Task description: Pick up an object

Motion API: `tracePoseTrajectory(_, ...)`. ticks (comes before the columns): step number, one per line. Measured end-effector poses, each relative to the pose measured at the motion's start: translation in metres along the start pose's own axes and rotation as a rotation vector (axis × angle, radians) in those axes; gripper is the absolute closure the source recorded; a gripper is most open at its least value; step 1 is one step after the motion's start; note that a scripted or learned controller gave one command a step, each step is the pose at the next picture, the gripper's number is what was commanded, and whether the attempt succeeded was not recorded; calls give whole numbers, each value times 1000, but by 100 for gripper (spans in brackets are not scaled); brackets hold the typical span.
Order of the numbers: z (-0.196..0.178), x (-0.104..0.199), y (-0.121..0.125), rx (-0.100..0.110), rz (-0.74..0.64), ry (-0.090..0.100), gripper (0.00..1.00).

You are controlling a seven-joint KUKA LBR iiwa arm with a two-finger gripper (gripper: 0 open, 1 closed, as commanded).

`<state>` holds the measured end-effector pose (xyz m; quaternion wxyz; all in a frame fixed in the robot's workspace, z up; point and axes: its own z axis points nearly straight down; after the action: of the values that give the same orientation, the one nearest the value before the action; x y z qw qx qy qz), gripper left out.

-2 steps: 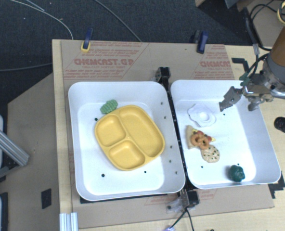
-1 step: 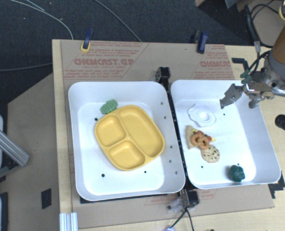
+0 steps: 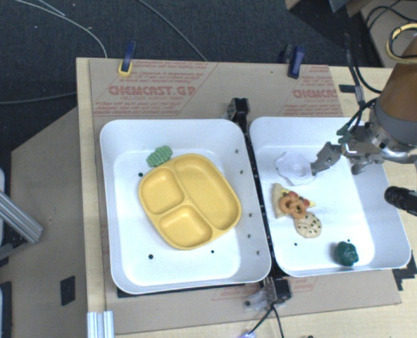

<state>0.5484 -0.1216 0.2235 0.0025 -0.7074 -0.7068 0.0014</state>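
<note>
My gripper (image 3: 337, 163) hangs over the upper middle of the right bin (image 3: 377, 210), open, with nothing between its fingers. Its left fingertip (image 3: 320, 163) is just right of a small clear plastic piece (image 3: 293, 167) lying on the bin floor. Below that lie a toy pizza slice (image 3: 291, 203) and, touching it, a speckled cookie (image 3: 308, 225). A dark green lump (image 3: 346, 253) sits near the bin's front right corner. The left bin (image 3: 117, 210) holds a yellow three-part plate (image 3: 189, 200) with a small green ribbed piece (image 3: 159, 156) at its upper left edge.
A black divider with clamps (image 3: 240, 109) runs between the bins. The arm's orange band and grey wrist (image 3: 406, 104) stand over the right bin's far right side. A black part (image 3: 406, 201) juts in at the right rim.
</note>
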Motion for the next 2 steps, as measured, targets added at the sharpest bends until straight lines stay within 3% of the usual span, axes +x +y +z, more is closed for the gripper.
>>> tracePoseTrajectory(1,52,-4,-9,0,0,0,0)
tracePoseTrajectory(2,111,2,-3,-1,-1,0,0)
